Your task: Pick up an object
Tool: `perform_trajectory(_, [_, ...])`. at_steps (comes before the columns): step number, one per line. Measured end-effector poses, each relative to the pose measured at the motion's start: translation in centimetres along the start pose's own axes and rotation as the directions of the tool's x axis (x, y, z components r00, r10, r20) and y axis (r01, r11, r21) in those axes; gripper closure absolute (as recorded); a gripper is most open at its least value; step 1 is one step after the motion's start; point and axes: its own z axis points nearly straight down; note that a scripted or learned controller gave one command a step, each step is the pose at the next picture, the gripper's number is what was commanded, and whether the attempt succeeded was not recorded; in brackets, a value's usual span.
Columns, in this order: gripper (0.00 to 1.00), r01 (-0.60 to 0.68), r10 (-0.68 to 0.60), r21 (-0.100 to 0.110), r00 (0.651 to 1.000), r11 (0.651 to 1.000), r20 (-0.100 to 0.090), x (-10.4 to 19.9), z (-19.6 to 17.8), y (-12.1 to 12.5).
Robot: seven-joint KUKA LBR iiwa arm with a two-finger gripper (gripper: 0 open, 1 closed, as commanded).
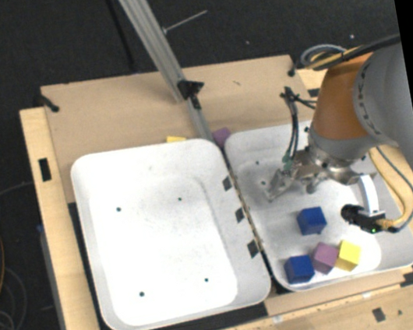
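A tan desk (126, 111) carries two white bins. The left bin (159, 232) sits beside the right bin (256, 155), where the end effector (288, 181) hangs low; its grip state cannot be told. Toward the desk's near edge lie two blue cubes (311, 221) (299, 268), a purple cube (325, 256) and a yellow cube (348, 254).

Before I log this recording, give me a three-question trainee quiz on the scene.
1. True or false: the small purple block lies in the left shallow white bin.
2. How many small blue blocks lie in the right shallow white bin?
3. Which block sits nearest the tool: A) upper small blue block, B) small yellow block, C) lower small blue block?

Key: 1 false, it lies in the right bin; 2 two; 3 A.
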Motion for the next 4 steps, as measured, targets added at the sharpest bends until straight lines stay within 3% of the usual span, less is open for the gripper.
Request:
perform_trajectory(1, [0.00, -0.005, 0.005, -0.006, 1.000, 1.000, 0.001, -1.0, 1.9, -4.5])
perform_trajectory(2, [0.00, -0.004, 0.004, -0.007, 1.000, 1.000, 0.002, 0.3, 1.8, -7.9])
perform_trajectory(3, [0.00, 0.004, -0.004, -0.012, 1.000, 1.000, 0.000, 4.9, -8.5, -3.7])
perform_trajectory(4, [0.00, -0.007, 0.007, 0.006, 1.000, 1.000, 0.000, 1.1, -0.1, -8.0])
